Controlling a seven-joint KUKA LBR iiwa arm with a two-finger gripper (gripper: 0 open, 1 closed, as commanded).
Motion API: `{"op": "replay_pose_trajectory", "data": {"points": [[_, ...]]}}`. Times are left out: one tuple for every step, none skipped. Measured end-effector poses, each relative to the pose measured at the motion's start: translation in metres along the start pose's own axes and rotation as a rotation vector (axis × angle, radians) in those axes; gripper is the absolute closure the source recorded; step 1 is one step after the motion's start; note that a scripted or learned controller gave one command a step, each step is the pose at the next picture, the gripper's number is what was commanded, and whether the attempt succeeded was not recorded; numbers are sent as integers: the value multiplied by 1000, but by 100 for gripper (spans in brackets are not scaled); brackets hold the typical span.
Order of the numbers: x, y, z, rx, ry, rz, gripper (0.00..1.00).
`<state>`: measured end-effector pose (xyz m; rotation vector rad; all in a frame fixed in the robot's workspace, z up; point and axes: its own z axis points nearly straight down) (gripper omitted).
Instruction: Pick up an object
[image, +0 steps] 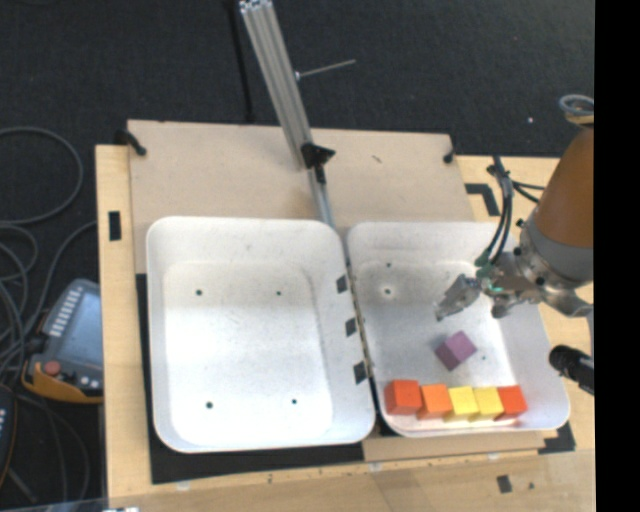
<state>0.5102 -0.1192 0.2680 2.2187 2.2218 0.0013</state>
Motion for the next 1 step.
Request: {"op": "replay_pose_trajectory", "data": {"points": [[-60,-14,92,9,0,6,0]]}}
